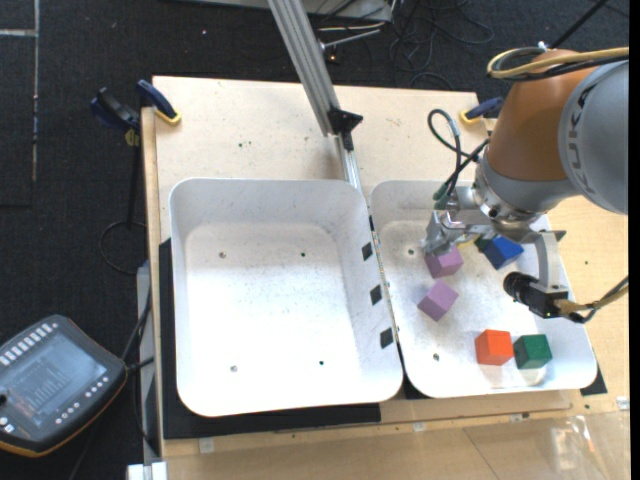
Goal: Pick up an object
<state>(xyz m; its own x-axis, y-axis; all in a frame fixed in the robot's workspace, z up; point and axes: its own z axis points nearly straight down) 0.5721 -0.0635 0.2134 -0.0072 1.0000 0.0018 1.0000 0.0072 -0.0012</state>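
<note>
Five blocks [438, 301] lie in the right bin [400, 298], beside the left bin [200, 268].

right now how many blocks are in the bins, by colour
purple blocks: 2, upper purple block and lower purple block
blue block: 1, partly hidden by the arm
orange block: 1
green block: 1
total: 5, all in the right bin

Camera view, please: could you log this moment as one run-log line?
gripper low in right bin, over upper purple block | second purple block, blue block, orange block, green block lying loose
</note>
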